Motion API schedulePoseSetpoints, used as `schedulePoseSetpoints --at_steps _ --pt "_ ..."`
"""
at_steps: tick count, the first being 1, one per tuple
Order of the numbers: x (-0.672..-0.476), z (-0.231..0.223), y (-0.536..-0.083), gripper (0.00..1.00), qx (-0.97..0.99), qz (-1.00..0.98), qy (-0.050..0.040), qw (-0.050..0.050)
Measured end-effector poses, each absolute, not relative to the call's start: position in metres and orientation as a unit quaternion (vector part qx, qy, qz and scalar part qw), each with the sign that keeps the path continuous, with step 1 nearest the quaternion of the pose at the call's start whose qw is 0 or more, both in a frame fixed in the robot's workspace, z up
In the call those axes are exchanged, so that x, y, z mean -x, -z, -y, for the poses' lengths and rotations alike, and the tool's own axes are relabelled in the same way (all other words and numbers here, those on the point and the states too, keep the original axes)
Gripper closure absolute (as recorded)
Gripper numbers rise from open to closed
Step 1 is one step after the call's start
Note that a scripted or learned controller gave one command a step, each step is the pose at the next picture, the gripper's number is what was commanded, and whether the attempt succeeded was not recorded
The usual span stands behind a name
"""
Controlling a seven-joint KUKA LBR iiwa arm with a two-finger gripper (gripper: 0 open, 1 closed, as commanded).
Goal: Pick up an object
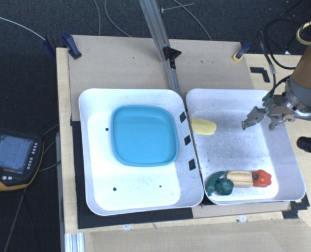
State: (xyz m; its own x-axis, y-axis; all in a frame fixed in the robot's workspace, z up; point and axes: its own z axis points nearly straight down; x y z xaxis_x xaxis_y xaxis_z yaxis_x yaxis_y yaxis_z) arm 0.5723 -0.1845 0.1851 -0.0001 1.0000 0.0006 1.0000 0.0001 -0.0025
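Dark carpet strewn with cables, and on it a pale wooden worktop (145, 62) carrying two shallow white bins. Over the right bin (289, 156), near its far right wall: the pincer (262, 117), fingers spread fairly wide, tips angled down and nothing between them. Poised above bare, speckled bin floor, probably on the way to a grasp not yet made.

Nearest to the pincer, toward the divider side of that bin: a small yellow lump (203, 126), rounded, smooth, soft-looking like a sponge or toy food. Well apart from the fingers. Along the near wall of the same bin, a row of three toys touching one another: a dark green round piece (220, 185), a tan bread-like roll (239, 178), a red glossy piece (261, 178), tomato-like. Likely settled there against the wall, where the bin floor dips.

Beyond the divider, in the left bin (92, 140): a blue square plate (145, 135), rounded corners, smooth plastic, lying flat.

Beyond the bins, on the carpet: a teach pendant (11, 159).
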Motion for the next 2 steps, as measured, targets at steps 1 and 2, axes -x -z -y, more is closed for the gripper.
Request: schedulePoseSetpoints --at_steps 1,2 --pt "-0.581 0.185 -0.130 0.00 0.707 0.707 -0.0011 0.002" --pt "-0.580 0.185 -0.094 0.00 0.707 0.707 -0.0007 0.001"
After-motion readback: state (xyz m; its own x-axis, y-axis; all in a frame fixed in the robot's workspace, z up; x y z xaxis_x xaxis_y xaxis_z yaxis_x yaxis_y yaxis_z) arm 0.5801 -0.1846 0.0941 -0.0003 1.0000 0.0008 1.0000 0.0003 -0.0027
